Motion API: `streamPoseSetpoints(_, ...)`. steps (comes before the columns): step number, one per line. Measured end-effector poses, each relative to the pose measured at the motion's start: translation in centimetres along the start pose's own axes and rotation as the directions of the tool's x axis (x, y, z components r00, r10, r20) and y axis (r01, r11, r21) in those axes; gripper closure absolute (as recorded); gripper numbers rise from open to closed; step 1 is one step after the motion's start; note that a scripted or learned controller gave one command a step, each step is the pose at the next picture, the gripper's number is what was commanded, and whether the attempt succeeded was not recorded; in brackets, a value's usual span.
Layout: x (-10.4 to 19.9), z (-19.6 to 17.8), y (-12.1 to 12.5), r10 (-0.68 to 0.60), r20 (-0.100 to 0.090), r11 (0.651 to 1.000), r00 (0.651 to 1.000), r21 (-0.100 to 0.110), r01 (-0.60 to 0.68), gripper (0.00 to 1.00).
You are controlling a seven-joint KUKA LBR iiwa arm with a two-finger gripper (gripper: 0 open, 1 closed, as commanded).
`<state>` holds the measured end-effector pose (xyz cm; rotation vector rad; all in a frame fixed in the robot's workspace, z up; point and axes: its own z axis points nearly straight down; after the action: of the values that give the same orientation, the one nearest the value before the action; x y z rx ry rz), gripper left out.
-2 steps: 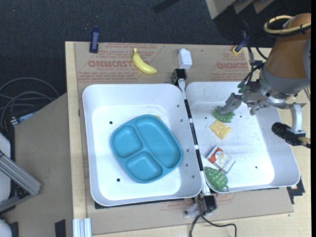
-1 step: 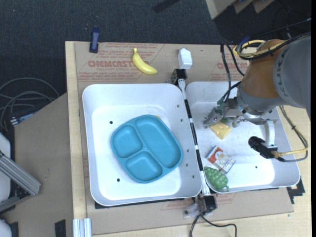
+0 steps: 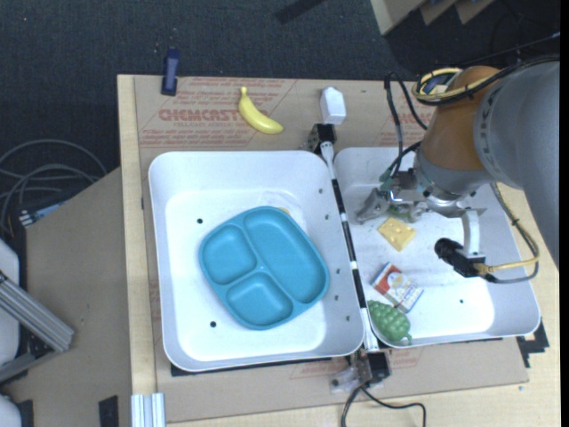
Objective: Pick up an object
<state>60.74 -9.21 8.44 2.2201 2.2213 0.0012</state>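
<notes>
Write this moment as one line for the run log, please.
phase: reaching | gripper: over right bin, above cheese | held: nothing seen | plate: left bin | banana: outside bins

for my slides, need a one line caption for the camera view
KUKA arm's gripper low over the right bin beside a yellow block; blue tray in the left bin.

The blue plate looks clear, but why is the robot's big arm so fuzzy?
In the camera view, the blue plate in the left bin is sharp and evenly lit; the arm sits closer to the lens, so it looks soft and blurry; the hand above the yellow piece is small and dark, hard to make out.
</notes>
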Motion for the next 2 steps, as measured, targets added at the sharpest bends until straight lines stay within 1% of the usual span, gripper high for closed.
streamPoseSetpoints(1,-0.04,-1.04,0.06,0.001,0.001,1.0,1.0,-0.003,-0.001,1.0)
streamPoseSetpoints(2,-0.03,-1.02,0.05,0.001,0.001,1.0,1.0,-0.002,-0.001,0.0)
